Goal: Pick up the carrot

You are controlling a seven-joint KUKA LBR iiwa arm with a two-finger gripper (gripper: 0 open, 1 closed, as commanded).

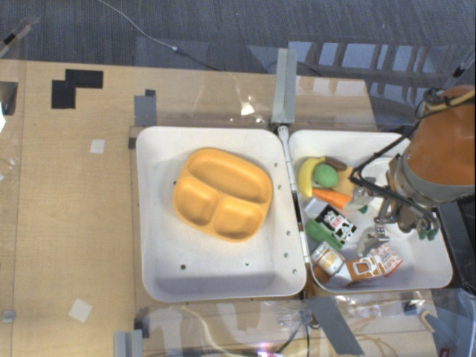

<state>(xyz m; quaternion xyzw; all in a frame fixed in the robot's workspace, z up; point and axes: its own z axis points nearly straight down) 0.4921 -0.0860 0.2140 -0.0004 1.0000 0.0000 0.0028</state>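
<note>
The carrot [332, 197] lies in the right bin [431, 277], toward that bin's left half, its long axis running left to right with a slight downward tilt. Every place here is taken from the carrot. Just above it and touching or nearly so sit a green round fruit [325, 175] and a banana [306, 175]; just below it lies a black-and-white carton [334, 222], and below that a dark green item [320, 233], a small can [326, 259] and an orange-printed packet [372, 262]. The gripper [383, 218] hangs to the right of the carrot and slightly below it, near but apart from it; I cannot tell how its pincer stands, since the wrist and cables crowd that spot, and nothing of the carrot is seen inside it. To do this step well, I judge the arm should shift left until it is centred over the carrot's middle, turn so the 2 jaws close across the narrow width, and come down straight, because the fruit above and the carton below leave little side room. The bin's left wall stands close to the carrot's left end, so approach from the right looks freest. The 2nd bin [156, 222], left of the carrot, holds a yellow divided plate [222, 193].
</note>
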